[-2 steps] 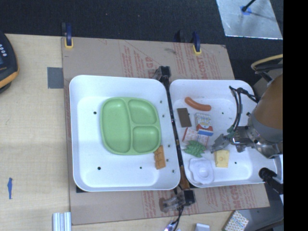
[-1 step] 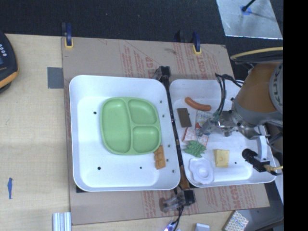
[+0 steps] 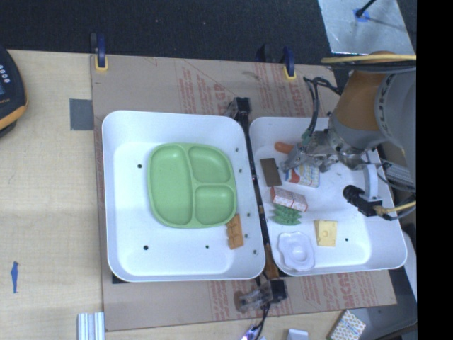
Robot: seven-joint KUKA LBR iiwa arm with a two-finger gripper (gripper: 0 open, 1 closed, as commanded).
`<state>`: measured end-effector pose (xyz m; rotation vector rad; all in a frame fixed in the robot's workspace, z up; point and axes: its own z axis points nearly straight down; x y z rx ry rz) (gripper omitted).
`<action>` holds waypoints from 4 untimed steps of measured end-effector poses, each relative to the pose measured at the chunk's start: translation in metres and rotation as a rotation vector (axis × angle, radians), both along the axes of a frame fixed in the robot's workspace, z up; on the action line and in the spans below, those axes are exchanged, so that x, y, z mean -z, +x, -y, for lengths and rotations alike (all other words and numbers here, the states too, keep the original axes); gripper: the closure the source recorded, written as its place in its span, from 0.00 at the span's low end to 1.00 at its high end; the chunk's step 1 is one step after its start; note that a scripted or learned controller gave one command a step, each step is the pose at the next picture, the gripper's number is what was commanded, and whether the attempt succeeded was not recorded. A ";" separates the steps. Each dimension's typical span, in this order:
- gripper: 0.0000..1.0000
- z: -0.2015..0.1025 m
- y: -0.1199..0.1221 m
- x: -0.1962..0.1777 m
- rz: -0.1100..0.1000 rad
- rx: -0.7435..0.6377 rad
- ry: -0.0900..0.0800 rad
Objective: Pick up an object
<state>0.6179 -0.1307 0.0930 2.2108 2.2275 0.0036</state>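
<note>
My gripper [image 3: 303, 163] hangs low over the upper middle of the right bin [image 3: 382, 257], reaching in from the right. Directly below it lies a small white and red packet [image 3: 309, 178], partly hidden by the gripper. Around it are an orange sausage-like piece [image 3: 283, 147], a brown flat rectangle [image 3: 270, 171], a red and white box [image 3: 289, 199], a green leafy piece [image 3: 285, 214], a yellow cheese square [image 3: 325, 232] and a white cup [image 3: 296, 250].
The left bin [image 3: 120, 253] holds a green divided plate [image 3: 191, 184] and a small orange-brown cracker [image 3: 234, 232] near its right wall. A ridge where the two bin walls meet runs between the bins. The grey arm with its orange band [image 3: 364, 101] covers the right bin's upper right corner.
</note>
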 end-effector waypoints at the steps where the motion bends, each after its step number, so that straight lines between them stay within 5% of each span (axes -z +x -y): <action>1: 0.00 0.016 0.039 0.001 -0.011 -0.001 0.002; 4: 0.00 -0.013 0.038 0.001 -0.009 0.004 0.000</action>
